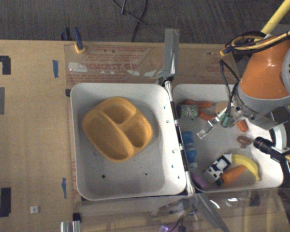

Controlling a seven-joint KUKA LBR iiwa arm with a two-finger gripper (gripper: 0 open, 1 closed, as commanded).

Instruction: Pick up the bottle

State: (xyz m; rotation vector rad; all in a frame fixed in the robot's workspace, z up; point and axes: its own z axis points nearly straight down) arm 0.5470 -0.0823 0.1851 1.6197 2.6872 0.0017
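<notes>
The bottle [188, 147], a small blue plastic one with a paler end, lies on its side in the right bin [232, 183], hard against that bin's left wall and roughly parallel to it. The pincer [211, 127] hangs above the bin's middle, up and to the right of the bottle and clearly apart from it; its metal fingers [204, 132] are spread and nothing sits between them.

The grey arm [266, 81], with its glossy orange band, comes in from the right and covers part of the bin's upper right corner. Around the bottle lie other small things: a green can [188, 111] on its side just above it, a slim orange carrot-like piece [198, 103] near the top wall, a curved yellow banana [247, 165] and an orange carrot [233, 174] at the lower right, and a black-and-white patterned carton [216, 168] (cow-spotted, it seems) beside them.

The left bin [82, 178], smooth white with rounded corners, holds a matte mustard-yellow divided plate [117, 128] with three compartments. Both bins rest on a brown cardboard-covered tabletop [29, 129] marked with blue and black tape.
</notes>
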